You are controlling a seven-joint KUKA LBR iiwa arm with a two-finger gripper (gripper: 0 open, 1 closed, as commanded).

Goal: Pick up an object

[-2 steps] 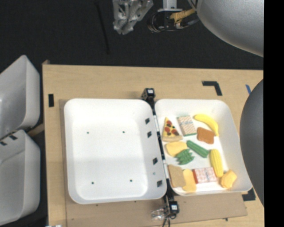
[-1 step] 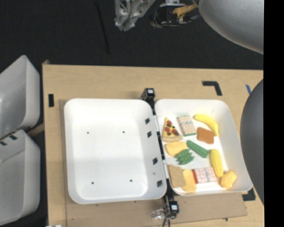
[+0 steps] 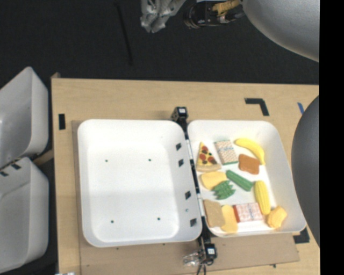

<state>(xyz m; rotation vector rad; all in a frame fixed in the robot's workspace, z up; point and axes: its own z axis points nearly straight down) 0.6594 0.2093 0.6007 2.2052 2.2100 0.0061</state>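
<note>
Camera view: gripper sits at the top edge, raised well above the bench and off past the far side of both bins. It is blurred and small, so I cannot tell whether it is open or closed. Nothing visibly held.

All candidate objects lie well below and to the right of the gripper, packed in the right bin:
- pizza slice, nearest the gripper, against the divider-side wall
- green-white packet, just beside the pizza slice
- banana, by the far corner, touching or nearly touching a brown piece
- cucumber, mid-bin, lying at a slant
- corn cob, beyond the cucumber
- bread slice and red-white box, along the edge farthest from the gripper

The left bin lies below the gripper, slightly to its left.

Judgement: the pick has not started. The arm looks parked clear, probably so the camera sees the bins unobstructed. The items are crowded flat and close together, so a descent risks nudging neighbours. The banana or the corn cob looks like the easier target, each with some free rim side.
</note>
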